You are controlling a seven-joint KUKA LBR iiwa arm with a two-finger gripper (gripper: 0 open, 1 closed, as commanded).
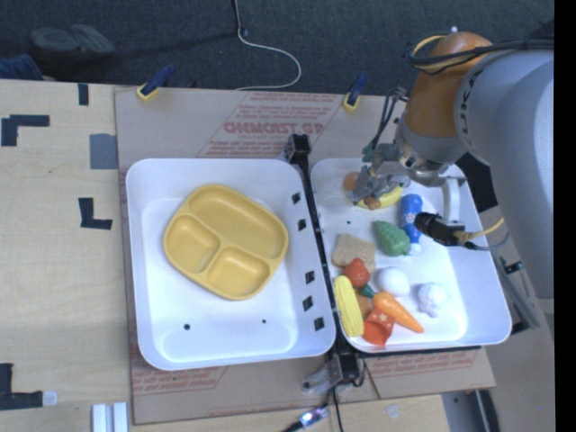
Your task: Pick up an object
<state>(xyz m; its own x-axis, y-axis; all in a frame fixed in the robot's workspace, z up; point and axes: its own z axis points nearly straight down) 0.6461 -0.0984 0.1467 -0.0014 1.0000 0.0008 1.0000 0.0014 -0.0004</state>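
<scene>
The arm [486, 106], smooth grey with an orange band, reaches in from the right and ends in the gripper [376, 185], which sits low over the far left corner of the right bin [486, 327]. Its dark metal fingers point down at a curved yellow banana [389, 199], with a small orange piece [352, 182] just beside them. Whether the jaws are wide, narrow or closed on anything cannot be told; the fingers blur into the toys beneath.

The right bin is a shallow white plastic tray with rounded corners, crowded with glossy toy food. A blue bottle-like piece [410, 212] stands near the banana, and a knobbly green vegetable [392, 238] lies just beside it. A flat tan slice of bread [353, 250] rests toward the left wall. Along the near left wall lies a ridged yellow corn cob [347, 304], touching a red tomato [357, 273]. A smooth white egg [392, 281], a lumpy white garlic [430, 297], a tapered orange carrot [396, 313] and a red pepper [376, 333] fill the near edge.

The left bin [157, 331] holds a yellow plate [225, 239], a rounded square with three moulded compartments, lying a little turned near its middle. Both bins rest on brown cardboard [261, 129].
</scene>
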